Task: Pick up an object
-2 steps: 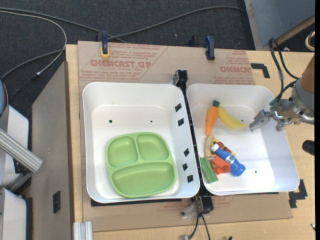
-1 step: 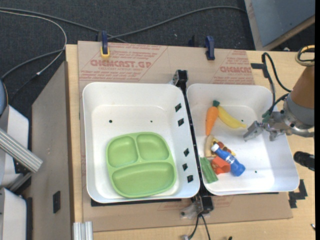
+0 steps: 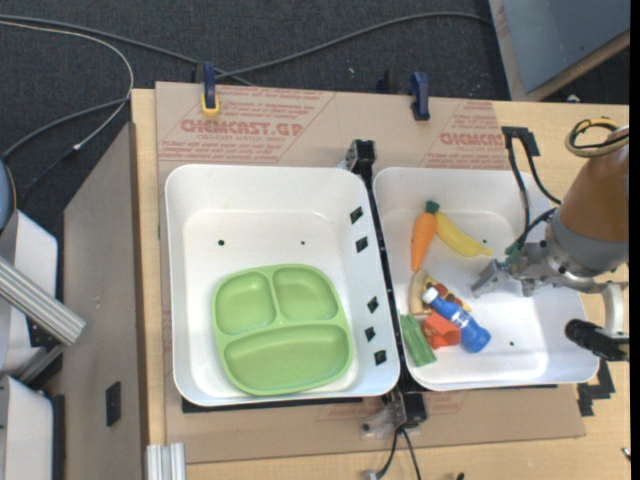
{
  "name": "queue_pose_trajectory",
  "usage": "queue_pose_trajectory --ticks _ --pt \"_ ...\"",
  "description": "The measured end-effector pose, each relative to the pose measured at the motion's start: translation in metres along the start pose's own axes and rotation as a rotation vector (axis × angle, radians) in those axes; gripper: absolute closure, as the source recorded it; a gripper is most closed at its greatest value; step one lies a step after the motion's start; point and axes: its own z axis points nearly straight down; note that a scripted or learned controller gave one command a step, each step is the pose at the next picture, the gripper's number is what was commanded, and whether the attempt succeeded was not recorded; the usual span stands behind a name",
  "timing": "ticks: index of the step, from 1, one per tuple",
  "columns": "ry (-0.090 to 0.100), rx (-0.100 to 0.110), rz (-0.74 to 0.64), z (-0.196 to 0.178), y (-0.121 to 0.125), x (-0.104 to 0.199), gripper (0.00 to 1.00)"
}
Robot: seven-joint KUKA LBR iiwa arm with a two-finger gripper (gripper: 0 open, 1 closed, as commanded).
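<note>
In the right bin (image 3: pixel 520 353), toward its right wall, the hand (image 3: pixel 497 271) hangs low over the white floor, its two fingers spread apart with nothing between them. The task's pick is not yet made, as far as one can judge; no object is lifted. The candidates lie in the bin's left half: an orange carrot (image 3: pixel 424 240) standing lengthwise near the divider, a yellow banana (image 3: pixel 461 237) just beside it toward the far wall, and nearer the front edge a cluster of a blue-and-white bottle (image 3: pixel 456 323), a red piece (image 3: pixel 441 332) touching it, and a green piece (image 3: pixel 417 339) against the left wall. The banana's tip is the nearest thing to the fingers, still apart from them. What is left is closing on one item and raising it. Open floor spreads under the hand and toward the front right corner, so there is room to travel; the cluster is crowded and close to the wall. The left bin (image 3: pixel 190 258) holds a green divided plate (image 3: pixel 283 326) near its front edge.
</note>
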Motion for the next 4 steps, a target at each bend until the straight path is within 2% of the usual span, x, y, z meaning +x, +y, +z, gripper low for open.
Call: queue_pose_trajectory --ticks 1,2,3,4 --pt "-0.002 -0.008 -0.001 -0.015 0.002 0.000 1.00" --pt "-0.005 -0.013 -0.002 -0.063 0.006 0.009 1.00" --pt "-0.006 -0.014 -0.001 -0.119 -0.003 0.006 1.00" --pt "-0.006 -0.015 -0.003 -0.174 -0.001 0.006 1.00"
